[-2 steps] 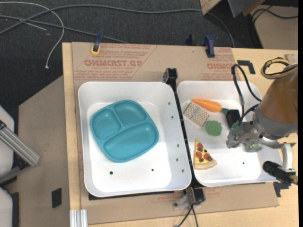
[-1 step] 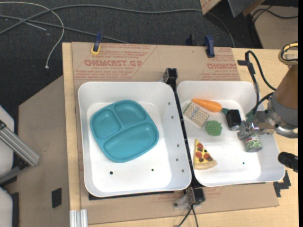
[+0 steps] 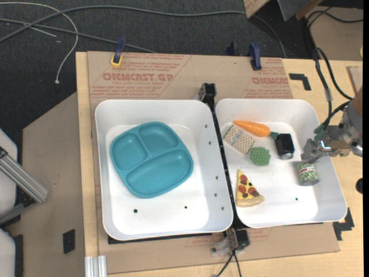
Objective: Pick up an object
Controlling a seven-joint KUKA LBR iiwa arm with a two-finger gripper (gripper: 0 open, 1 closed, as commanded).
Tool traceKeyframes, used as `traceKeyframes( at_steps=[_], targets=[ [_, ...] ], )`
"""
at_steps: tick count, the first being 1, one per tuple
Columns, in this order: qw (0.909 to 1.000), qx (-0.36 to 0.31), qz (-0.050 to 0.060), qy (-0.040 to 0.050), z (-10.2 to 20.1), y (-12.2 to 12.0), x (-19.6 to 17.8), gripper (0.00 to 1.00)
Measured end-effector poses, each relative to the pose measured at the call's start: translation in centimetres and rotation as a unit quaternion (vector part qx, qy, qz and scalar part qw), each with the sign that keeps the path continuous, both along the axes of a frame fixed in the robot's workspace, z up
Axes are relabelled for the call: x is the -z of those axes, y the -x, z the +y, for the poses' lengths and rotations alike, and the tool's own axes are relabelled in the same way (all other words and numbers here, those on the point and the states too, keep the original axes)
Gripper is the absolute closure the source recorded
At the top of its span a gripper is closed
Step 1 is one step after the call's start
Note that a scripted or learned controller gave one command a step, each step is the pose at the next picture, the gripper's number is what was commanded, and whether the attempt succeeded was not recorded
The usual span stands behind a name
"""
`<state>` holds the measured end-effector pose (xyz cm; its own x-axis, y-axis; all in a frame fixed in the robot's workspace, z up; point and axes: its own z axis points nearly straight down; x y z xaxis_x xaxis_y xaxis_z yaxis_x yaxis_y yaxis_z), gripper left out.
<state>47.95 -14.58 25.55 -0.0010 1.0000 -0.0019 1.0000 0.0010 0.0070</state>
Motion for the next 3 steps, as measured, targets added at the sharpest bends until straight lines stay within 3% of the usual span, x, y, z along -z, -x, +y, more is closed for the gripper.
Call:
traceKeyframes(
  at_steps=[2, 3],
  targets=[
    [1.0000, -0.002, 0.005, -0.0027, 9.1, -0.9, 1.4, 1.00],
    [1.0000, -0.003, 0.006, -0.0030, 15.2, -0.2, 2.3, 1.00]
  ],
)
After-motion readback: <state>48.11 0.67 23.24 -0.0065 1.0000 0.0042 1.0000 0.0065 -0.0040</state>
